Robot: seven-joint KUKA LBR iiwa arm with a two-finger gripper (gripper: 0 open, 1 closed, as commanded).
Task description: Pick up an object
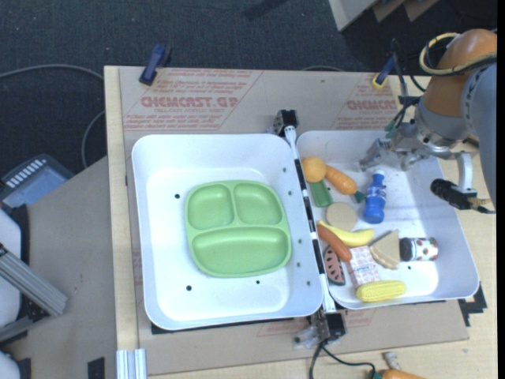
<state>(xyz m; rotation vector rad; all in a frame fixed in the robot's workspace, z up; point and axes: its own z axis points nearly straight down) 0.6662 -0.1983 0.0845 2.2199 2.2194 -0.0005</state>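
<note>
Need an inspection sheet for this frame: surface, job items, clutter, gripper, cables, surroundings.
Surface: brown board on the bench, bearing the left bin and right bin side by side.
Job's things: green divided plate in the left bin; in the right bin a blue bottle, carrot, banana, corn cob, small can and other toy foods bunched together.
Clutter: blue clamps on the board's far edge.
Gripper: gripper over the right bin's far end, above the bottle; holding nothing seen.
Cables: yellow loop on the arm; grey cable on the floor.
Surroundings: dark carpet.
</note>
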